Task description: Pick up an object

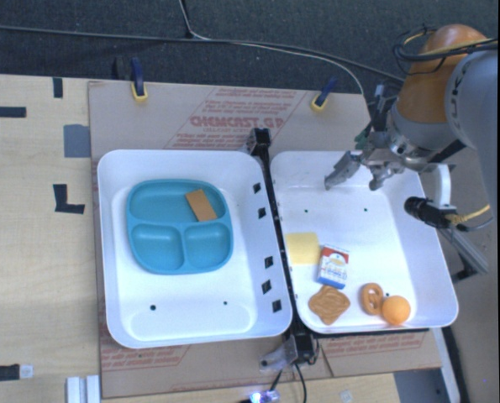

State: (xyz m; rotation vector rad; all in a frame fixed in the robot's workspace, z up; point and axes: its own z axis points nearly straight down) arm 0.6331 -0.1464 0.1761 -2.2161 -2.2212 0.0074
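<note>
The gripper (355, 177) hangs over the far part of the right bin (418, 225), its two grey fingers spread apart with nothing between them. Well nearer the camera, along that bin's front, lie a yellow square block (302, 248), a small white, red and blue carton (334, 268), a brown cookie-shaped piece (328, 305), a small pretzel (371, 297) and an orange ball (396, 310). In the left bin (115, 225), a blue divided plate (180, 227) carries a tan rectangular piece (202, 205).
A black divider with clips (266, 225) runs between the two bins. The bins rest on a cardboard sheet (224, 120) held by yellow clamps at the back. A black cable (233, 40) crosses the dark floor behind.
</note>
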